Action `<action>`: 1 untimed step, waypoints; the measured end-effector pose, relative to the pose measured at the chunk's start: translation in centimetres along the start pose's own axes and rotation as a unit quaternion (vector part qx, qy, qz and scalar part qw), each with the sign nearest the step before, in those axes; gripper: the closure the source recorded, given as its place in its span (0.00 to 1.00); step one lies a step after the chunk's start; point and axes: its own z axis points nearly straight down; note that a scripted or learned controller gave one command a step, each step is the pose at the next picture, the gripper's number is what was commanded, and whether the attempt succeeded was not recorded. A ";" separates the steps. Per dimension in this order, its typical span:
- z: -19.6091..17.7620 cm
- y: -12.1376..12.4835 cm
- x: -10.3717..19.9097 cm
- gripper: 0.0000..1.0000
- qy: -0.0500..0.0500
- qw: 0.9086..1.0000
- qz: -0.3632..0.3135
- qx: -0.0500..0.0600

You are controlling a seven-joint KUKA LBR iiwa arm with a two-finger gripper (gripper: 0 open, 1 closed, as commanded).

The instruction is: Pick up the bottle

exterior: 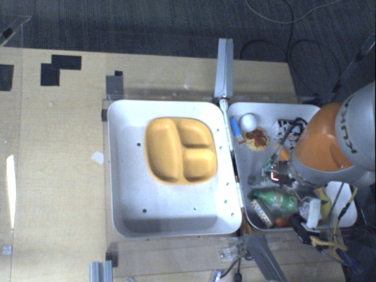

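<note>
The arm (329,143), grey with an orange band, is reaching in from the right over the right bin (267,107). Its hand (276,175) is hanging low among the clutter there; you cannot tell from this view how the hand is set. The bottle (276,201), green and lying on its side, is resting in the near part of the right bin, just beside and nearer than the hand. Its long axis is running roughly left to right, and which end carries the cap is too blurred to say. A white ball (248,121) and a red-brown item (257,138) are sitting at the far end of the same bin. The yellow divided tray (180,150) is occupying the left bin (126,210) on the counter (53,175). To do this step well, you are probably wanting the hand brought squarely over the bottle's middle and closing across its short width, at right angles to the long axis, with neighbouring objects kept out of the grip.
</note>
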 end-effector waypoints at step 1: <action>0.1 2.9 -3.1 0.00 0.000 1.000 -0.015 0.001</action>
